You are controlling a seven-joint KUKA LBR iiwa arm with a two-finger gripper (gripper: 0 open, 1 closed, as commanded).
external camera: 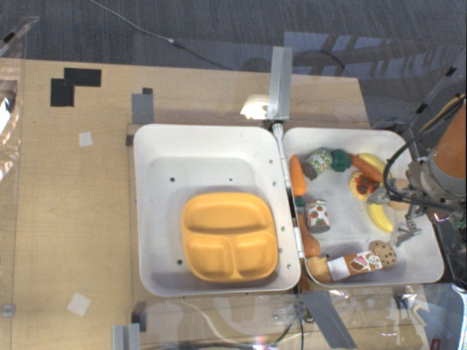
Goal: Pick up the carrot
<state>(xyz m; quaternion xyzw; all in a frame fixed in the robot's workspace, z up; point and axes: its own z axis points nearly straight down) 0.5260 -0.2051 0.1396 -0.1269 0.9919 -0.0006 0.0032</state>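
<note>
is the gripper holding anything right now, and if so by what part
Cannot be told. The gripper hangs over the right bin near a banana; the carrot lies apart at the bin's left wall.

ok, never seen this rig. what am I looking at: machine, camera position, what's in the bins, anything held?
One fixed camera looks down at a slant on a wooden bench with two shallow white bins. The grey robot arm with an orange band reaches in from the right; its two-finger gripper hangs over the right bin, and I can't tell whether it holds anything. The left bin holds a yellow plastic divided tray. The right bin holds toy food: the orange carrot lying along its left wall, a small can with a red label, a yellow banana, a round chocolate-chip cookie and others. The carrot is the target; it lies untouched.
</note>
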